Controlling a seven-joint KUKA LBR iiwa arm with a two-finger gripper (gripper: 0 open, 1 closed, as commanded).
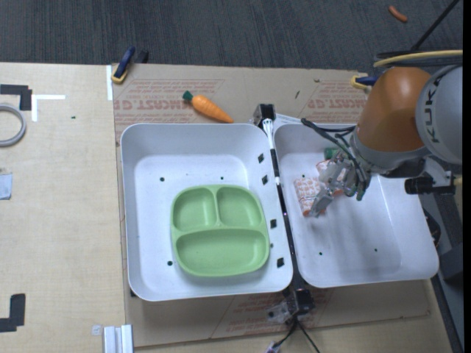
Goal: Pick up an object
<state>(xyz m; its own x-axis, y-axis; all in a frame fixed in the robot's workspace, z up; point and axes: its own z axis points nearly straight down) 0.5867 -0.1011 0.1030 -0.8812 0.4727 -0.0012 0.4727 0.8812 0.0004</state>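
In the right bin, a small red-and-white packet lies near the left wall. My gripper hangs low over the bin, right beside the packet and partly covering its right edge. The grey arm with its orange band reaches in from the right above it. Whether the gripper touches the packet is not clear. A green divided plate lies in the middle of the left bin.
An orange toy carrot lies on the cardboard behind the left bin. A blue clip sits at the cardboard's far left corner. Cables trail from the wrist over the right bin's back edge.
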